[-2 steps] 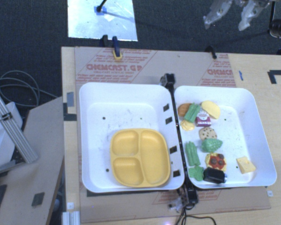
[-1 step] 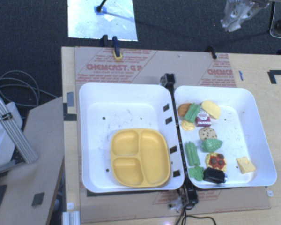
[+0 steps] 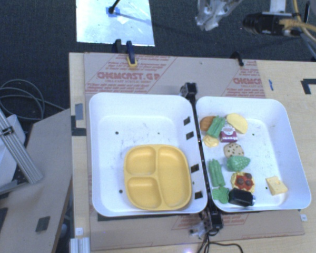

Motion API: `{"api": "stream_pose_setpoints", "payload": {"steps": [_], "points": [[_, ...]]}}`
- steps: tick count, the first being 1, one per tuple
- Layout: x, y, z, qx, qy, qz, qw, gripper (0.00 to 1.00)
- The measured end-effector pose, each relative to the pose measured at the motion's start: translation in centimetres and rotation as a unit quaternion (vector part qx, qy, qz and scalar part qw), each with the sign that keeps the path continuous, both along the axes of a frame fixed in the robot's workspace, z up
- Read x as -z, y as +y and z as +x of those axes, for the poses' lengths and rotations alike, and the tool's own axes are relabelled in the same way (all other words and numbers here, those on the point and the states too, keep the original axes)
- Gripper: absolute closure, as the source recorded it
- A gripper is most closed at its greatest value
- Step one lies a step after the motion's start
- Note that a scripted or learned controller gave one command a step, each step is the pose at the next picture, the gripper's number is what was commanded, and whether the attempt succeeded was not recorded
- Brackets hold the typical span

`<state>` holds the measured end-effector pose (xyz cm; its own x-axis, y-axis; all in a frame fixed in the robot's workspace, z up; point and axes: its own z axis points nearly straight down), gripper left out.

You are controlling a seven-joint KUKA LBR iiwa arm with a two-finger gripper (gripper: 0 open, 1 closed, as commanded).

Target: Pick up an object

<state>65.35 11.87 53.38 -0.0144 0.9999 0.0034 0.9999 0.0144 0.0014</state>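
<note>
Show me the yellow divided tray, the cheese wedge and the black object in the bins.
yellow divided tray (image 3: 158, 176): camera view, centre divider.
cheese wedge (image 3: 276, 185): camera view, top face.
black object (image 3: 240, 197): camera view, middle of body.

1. "CHEMCAST GP" is printed in red capitals on the brown protective sheet (image 3: 147, 73) that covers the bench, at its far left, beyond the left bin (image 3: 102, 120). It reads upright.
2. The same red lettering appears at the far right of the sheet, beyond the right bin (image 3: 284, 125); it runs at a slant and only part of it can be read.
3. More red lettering shows on the near edge of the sheet, below the bins, too broken up to read.
</note>
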Motion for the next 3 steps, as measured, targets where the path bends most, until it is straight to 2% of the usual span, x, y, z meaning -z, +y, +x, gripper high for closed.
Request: {"api": "stream_pose_setpoints", "payload": {"steps": [1,3], "points": [[-0.1,6.1,-1.4,0.002,0.000,-0.0003,1.0000,1.00],[-2.4,5.8,-1.3,0.002,-0.003,-0.0003,1.0000,1.00]]}}
